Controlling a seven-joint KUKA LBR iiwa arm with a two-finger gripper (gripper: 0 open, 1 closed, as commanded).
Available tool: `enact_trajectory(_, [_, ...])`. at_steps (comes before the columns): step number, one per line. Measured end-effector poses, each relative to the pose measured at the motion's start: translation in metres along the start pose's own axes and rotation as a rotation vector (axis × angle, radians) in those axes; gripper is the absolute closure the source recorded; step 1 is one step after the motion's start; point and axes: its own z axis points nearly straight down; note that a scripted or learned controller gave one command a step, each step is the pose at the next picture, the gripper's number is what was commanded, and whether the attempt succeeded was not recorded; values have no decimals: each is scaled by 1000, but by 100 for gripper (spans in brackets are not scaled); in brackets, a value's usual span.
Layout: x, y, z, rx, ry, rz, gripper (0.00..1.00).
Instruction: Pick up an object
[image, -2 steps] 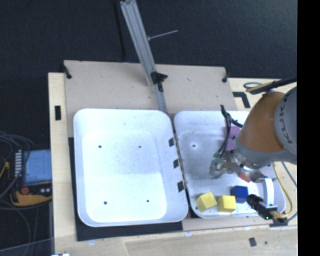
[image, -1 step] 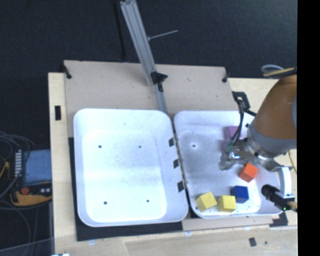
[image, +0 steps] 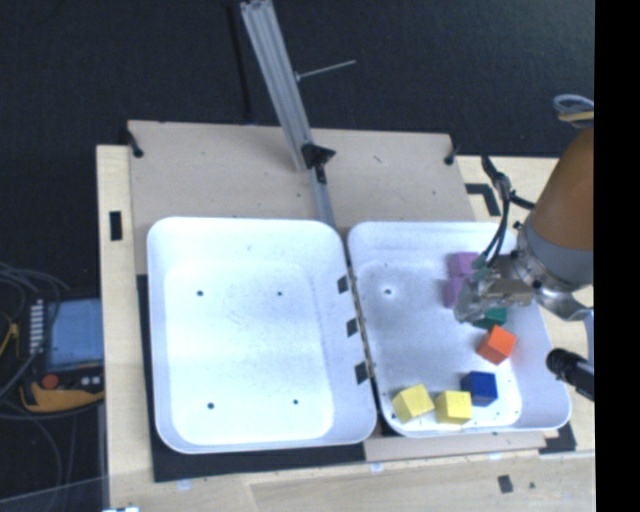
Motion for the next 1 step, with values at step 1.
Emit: enact_trajectory(1, [47,25,-4,6,3,-4,100])
